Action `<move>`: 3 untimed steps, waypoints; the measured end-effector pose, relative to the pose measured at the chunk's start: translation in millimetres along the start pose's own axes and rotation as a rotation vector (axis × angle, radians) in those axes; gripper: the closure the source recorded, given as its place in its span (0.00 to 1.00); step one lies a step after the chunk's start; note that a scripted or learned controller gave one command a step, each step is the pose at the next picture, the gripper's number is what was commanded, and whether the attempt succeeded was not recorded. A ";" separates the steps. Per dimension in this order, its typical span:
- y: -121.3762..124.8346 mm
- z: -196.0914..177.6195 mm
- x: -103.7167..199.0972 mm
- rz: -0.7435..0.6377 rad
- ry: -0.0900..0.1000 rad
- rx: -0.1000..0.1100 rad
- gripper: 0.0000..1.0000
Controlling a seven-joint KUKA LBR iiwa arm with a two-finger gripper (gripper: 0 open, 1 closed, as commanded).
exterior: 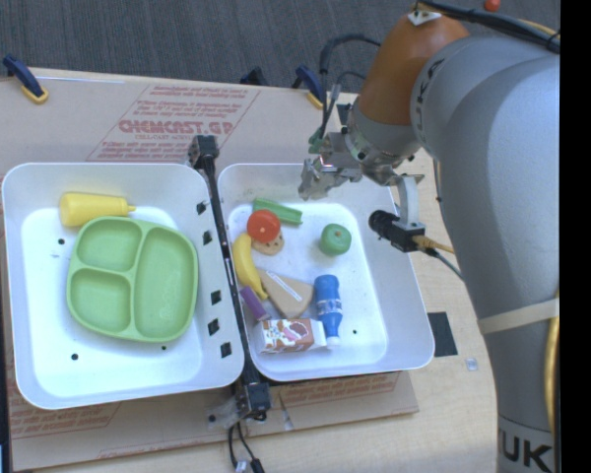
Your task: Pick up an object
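tomato [263, 226]: red, round, on a tan disc, upper left of the right bin [404, 313]
apple [335, 238]: green, right of the tomato
banana [242, 261]: yellow, along the left wall
bottle [326, 306]: blue, lying down
carton [292, 336]: flat, near the front wall

Surface [453, 304]: bears one brown cardboard sheet [177, 116] with red print, on which two shallow white bins, left [30, 363] and right [409, 328], sit side by side.
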State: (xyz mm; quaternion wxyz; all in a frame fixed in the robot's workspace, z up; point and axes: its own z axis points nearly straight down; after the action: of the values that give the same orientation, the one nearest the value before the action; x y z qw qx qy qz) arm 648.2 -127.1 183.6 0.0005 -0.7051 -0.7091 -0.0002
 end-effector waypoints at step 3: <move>-122.6 -7.8 103.5 0.000 -0.001 0.004 0.00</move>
State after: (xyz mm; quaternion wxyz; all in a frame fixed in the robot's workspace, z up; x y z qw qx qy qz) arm 525.0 -24.3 191.5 0.0015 -0.7052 -0.7090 0.0017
